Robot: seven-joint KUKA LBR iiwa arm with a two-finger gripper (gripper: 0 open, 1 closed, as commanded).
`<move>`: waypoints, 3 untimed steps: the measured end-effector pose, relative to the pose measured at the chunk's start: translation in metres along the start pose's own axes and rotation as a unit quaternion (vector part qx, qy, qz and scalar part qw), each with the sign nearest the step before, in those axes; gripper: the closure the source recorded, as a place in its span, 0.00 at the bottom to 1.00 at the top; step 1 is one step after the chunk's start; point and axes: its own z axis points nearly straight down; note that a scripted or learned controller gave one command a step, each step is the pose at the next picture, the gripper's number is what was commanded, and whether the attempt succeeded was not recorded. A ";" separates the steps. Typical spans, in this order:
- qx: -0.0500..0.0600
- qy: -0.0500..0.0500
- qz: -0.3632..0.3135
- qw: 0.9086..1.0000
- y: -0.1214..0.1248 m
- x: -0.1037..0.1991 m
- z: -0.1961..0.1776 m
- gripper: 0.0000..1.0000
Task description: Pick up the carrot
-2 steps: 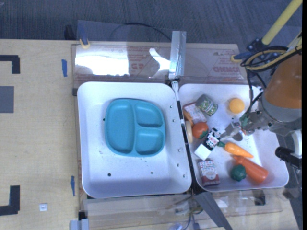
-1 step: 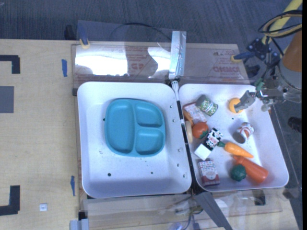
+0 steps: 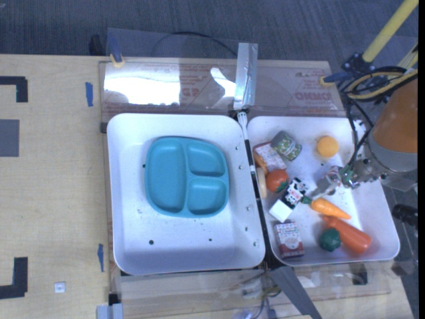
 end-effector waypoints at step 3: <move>-0.005 -0.003 -0.038 0.999 -0.036 0.056 0.059 0.00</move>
